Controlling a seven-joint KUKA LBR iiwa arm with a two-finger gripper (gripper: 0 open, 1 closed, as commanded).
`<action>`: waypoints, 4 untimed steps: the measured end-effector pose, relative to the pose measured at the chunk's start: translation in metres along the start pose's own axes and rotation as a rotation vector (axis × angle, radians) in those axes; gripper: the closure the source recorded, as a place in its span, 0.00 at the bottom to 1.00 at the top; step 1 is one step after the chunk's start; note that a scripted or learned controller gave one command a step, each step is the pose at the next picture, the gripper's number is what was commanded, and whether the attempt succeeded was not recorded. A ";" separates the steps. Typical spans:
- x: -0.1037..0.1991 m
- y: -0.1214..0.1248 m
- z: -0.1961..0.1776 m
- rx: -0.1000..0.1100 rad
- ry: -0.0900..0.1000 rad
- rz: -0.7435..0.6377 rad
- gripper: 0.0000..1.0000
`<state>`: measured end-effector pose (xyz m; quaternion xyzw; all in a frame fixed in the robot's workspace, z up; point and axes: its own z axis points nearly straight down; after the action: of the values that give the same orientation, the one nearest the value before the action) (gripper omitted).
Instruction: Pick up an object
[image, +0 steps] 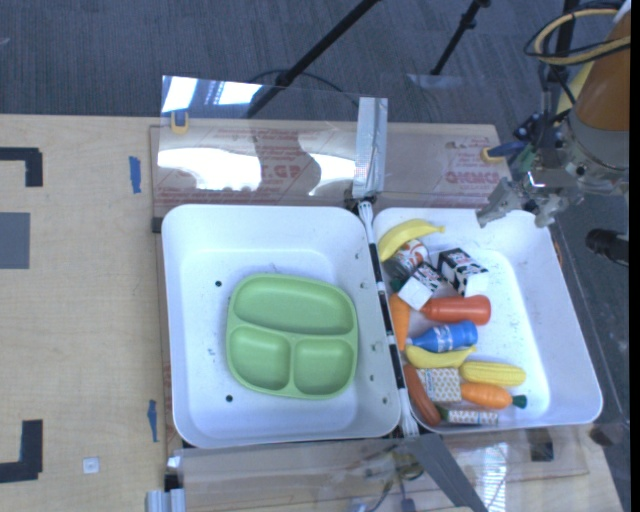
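I see the two shallow white plastic bins sitting side by side on the wooden counter (80, 300). The left bin (190, 240) holds a light green three-compartment plastic tray (292, 333), lying flat near its middle. The right bin (555, 330) carries all the graspable clutter, heaped against its left wall, likely slid or dropped there: a yellow toy banana (405, 236) at the top, a small black-and-white carton (461, 265) just beside it, an orange-red cylinder (456, 309), a blue bottle (448, 337) lying over a second yellow banana, a yellow corn cob (491, 374) and an orange carrot (485, 395) toward the front. They touch and overlap, so a clean pick looks awkward.

The grey gripper (520, 205) hangs above the right bin's far right corner, well apart from the pile. I cannot tell how its jaws stand; the metalwork there is too blurred, and I see nothing between them. I judge the pick not yet begun.
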<state>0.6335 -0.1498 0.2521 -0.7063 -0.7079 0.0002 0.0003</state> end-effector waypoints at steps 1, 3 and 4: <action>0.004 -0.045 0.124 0.000 0.000 0.074 0.00; 0.027 -0.144 0.145 0.002 0.000 0.400 0.00; 0.005 -0.114 0.067 0.000 0.000 0.365 0.00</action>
<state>0.5198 -0.1451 0.1849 -0.8231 -0.5679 0.0004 0.0002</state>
